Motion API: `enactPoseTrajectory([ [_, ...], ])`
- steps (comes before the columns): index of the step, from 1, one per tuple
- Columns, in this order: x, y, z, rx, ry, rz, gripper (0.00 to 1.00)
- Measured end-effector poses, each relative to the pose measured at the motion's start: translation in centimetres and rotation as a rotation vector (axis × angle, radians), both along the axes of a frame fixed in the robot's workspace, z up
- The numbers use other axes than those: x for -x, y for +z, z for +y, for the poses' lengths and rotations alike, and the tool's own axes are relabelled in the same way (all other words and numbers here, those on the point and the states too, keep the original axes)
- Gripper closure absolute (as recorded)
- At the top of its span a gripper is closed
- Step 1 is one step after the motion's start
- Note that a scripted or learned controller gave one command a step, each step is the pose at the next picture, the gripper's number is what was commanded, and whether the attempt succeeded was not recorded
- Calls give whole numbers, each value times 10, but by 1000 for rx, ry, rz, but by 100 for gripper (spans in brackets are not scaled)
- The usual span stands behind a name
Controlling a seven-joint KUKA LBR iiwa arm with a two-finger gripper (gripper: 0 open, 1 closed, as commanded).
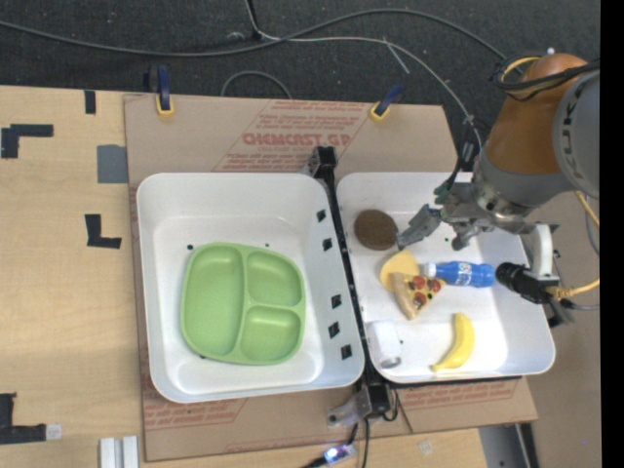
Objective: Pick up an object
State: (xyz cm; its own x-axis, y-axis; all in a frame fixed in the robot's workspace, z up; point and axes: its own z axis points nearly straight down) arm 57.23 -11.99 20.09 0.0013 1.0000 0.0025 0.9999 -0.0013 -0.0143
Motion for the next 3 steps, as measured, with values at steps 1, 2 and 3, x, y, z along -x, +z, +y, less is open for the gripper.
enactPoseTrajectory([
  [1,-3,7,0,2,3,-12,0],
  [2,0,-52,-9,3,1,-7,0],
  [3,-7,-103,-12,3,2,-8,0],
])
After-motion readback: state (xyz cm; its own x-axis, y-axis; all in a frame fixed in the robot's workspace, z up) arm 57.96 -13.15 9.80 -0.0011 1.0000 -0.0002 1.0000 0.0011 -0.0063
